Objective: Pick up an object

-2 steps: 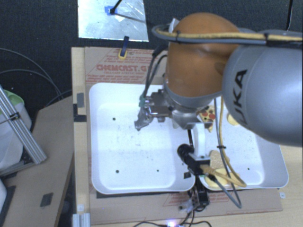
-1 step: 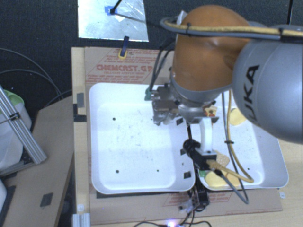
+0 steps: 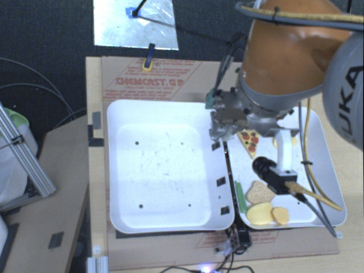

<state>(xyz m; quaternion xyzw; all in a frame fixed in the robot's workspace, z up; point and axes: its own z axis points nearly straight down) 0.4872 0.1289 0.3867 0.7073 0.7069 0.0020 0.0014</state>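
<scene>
My gripper [image 3: 223,128] hangs low over the near-left part of the right bin [image 3: 325,152], close to the divide between the two bins. Just right of it lies a toy pizza slice [image 3: 248,141] with red dots, partly hidden by the wrist. Toward the front of that bin sit a tan speckled cracker [image 3: 260,193], a pale yellow round piece [image 3: 259,214], a small orange-yellow piece [image 3: 280,215] and a green strip [image 3: 239,195]. Nothing is seen between the fingers.
The left bin [image 3: 122,152] stands beside the right one, its wall touching it at the middle. The bulky orange and grey arm [image 3: 290,44] covers the back of the right bin. A cardboard sheet [image 3: 151,81] lies under both bins.
</scene>
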